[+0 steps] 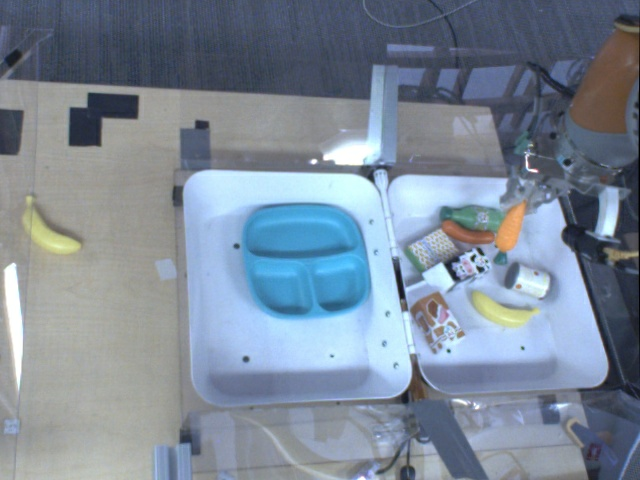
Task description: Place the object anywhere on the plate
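A blue plate with three compartments lies in the left white bin. My gripper hangs over the far right part of the right bin. It is shut on the top end of an orange carrot, which hangs tilted below the fingers, beside the pile of toys. The plate is far to the gripper's left, across the divider between the bins.
The right bin holds a green bottle, a red sausage, a small card box, a cow-patterned piece, a white cylinder, a banana and a brown packet. Another banana lies on the bench at far left.
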Robot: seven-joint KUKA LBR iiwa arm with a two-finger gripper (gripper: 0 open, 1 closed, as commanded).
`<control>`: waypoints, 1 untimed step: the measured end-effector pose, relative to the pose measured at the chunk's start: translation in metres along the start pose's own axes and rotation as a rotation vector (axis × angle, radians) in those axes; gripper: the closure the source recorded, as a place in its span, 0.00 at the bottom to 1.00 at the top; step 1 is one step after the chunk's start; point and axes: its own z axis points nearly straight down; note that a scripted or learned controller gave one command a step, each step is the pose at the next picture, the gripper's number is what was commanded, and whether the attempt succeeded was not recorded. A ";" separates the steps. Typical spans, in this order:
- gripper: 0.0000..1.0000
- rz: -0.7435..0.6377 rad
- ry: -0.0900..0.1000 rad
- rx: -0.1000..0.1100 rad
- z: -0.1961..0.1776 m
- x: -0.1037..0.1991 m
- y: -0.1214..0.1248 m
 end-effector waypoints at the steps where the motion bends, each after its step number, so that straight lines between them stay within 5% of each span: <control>1: 1.00 0.053 0.001 0.002 0.004 0.029 -0.039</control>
